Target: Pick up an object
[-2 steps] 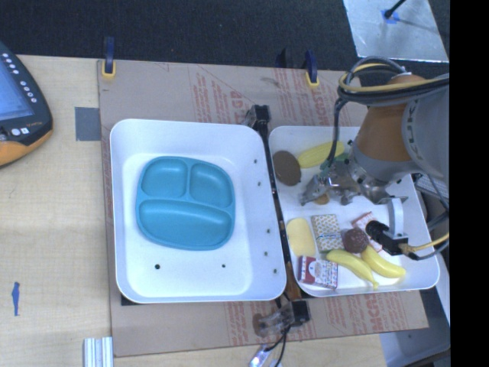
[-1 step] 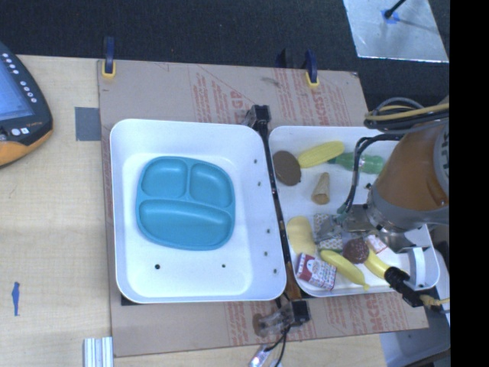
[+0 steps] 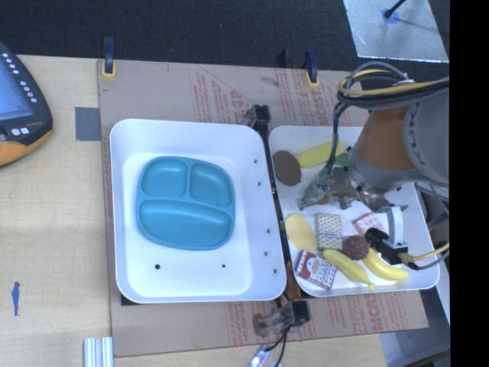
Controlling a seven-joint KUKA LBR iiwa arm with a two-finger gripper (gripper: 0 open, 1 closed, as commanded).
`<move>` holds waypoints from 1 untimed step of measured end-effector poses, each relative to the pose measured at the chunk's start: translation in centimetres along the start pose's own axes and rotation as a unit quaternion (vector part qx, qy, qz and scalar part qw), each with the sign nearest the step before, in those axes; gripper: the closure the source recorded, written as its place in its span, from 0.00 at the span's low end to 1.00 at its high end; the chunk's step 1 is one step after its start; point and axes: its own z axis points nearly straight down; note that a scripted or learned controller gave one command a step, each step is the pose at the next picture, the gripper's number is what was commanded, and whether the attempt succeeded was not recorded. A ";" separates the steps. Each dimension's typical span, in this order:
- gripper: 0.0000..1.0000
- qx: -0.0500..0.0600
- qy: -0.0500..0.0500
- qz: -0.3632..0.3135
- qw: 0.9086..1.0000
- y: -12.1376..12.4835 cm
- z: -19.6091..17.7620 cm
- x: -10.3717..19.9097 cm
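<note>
Yellow, brown and printed-card items crowd the right bin (image 3: pixel 428 277): a brown oval piece (image 3: pixel 287 167) near its upper left, a yellow piece (image 3: pixel 315 156) just beside it, a pale yellow piece (image 3: pixel 300 232) lower down, a checkered packet (image 3: pixel 329 230), a dark round item (image 3: pixel 355 246), two bananas (image 3: pixel 365 266) along the lower edge, and a red-and-white card (image 3: pixel 312 268) at the lower left. No single target is marked out; any of these would serve.

The gripper (image 3: pixel 336 191) sits low over the bin's middle, above the checkered packet and right of the brown oval. Jaw state: cannot tell, wrist housing and cables mask the tips. Nothing seen held.

Judged step: descent or approach, grasp not confirmed. Next move calls for closing on one item cleanly, then lifting straight; the clutter risks a double catch.

Left bin (image 3: pixel 122 205) holds a blue divided tray (image 3: pixel 185 202), well apart.
</note>
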 end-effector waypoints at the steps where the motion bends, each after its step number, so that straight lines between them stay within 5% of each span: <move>1: 0.00 0.000 0.000 0.001 1.000 5.8 0.0 0.3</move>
